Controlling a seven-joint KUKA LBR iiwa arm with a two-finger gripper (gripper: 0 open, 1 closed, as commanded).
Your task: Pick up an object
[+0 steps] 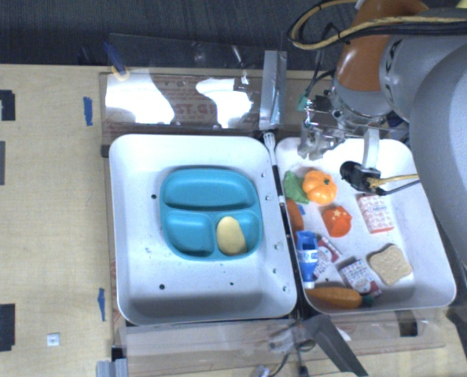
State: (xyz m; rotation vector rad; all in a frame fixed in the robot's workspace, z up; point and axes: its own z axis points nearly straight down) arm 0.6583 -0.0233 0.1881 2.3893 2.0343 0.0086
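The gripper (318, 146) is seen low over the far left corner of the right bin (432, 250), close to the far wall and the divider between the two bins. Whether it's spread or pressed together honestly can't be told from this angle, and nothing is seen held in it.

Right in front of it, just beside it, a small orange pumpkin (320, 187) is parked, with a green vegetable (296, 185) touching its left side. That pair is crowded toward the left wall. An orange carrot (295, 214) is laid along that same wall, so not much room is left on that side.

A red tomato (338, 220) is found a bit nearer, with some bare floor around it. A red-and-white packet (376, 213) is set to its right. Nearer still, a blue packet (307, 251), a smaller packet (356, 273) and a slice of toast (389, 264) are bunched together. A sausage (336, 295) is jammed against the near rim.

The open floor is mostly on the right half of that bin.

In the left bin (131, 210), a blue tray (210, 187) is centred with a wide white margin all round, and a yellow potato (231, 235) is sat in its near right compartment.
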